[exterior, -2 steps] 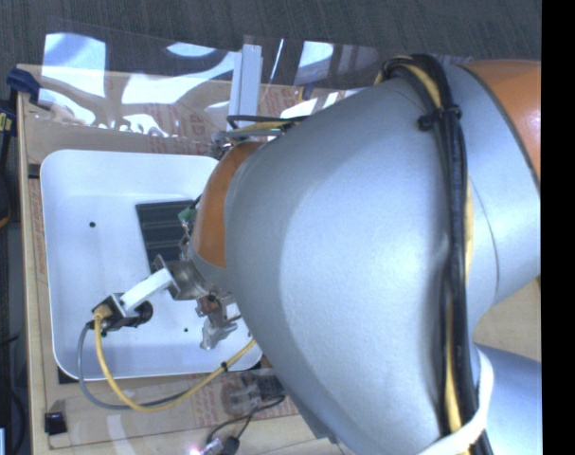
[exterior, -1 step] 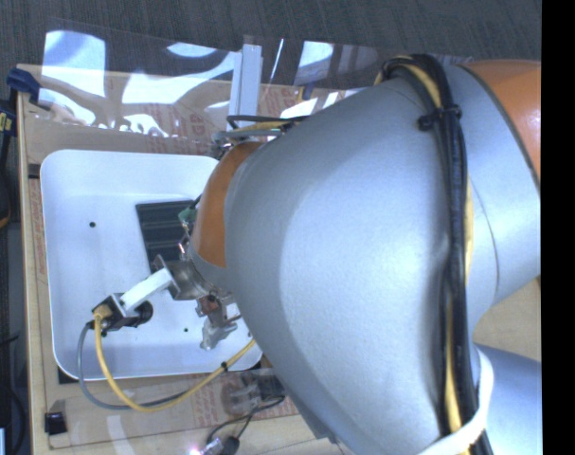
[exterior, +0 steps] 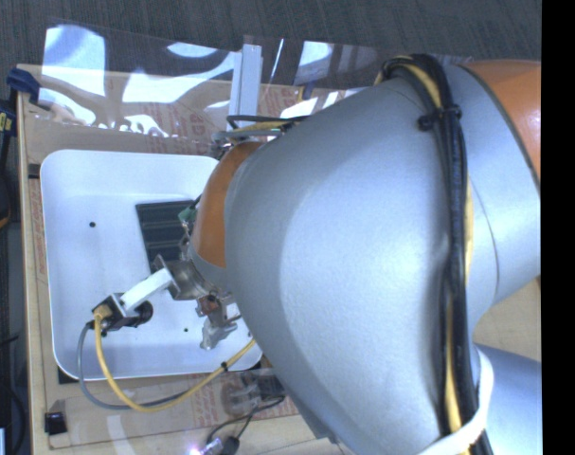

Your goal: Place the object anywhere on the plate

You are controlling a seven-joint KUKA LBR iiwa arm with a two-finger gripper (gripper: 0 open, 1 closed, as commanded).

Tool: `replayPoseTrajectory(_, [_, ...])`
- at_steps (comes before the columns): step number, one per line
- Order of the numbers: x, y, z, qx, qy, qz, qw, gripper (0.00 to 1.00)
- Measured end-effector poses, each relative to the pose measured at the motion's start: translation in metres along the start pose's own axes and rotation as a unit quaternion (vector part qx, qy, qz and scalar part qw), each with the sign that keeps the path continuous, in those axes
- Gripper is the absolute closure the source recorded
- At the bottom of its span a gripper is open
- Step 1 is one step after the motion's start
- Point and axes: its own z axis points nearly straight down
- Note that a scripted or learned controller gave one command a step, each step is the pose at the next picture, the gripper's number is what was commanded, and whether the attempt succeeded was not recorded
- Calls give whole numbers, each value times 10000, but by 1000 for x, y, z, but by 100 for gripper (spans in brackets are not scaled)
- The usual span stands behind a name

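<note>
Over the left white bin (exterior: 69, 254), beside a dark ribbed plate (exterior: 164, 226), the gripper (exterior: 211, 325): grip state unclear.

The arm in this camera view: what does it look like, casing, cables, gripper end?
The arm has a smooth, rounded grey casing with an orange band above the wrist. A black cable bundle runs along it, tied near the top, with a yellow line beside it. The gripper is pale metal. A white bar juts from the wrist, ending in a small black part trailing a yellow cable.
</note>
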Motion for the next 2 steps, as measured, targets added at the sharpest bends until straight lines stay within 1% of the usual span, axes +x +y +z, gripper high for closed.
replayPoseTrajectory(2, [0,0,0,0,0,0,10000,0])
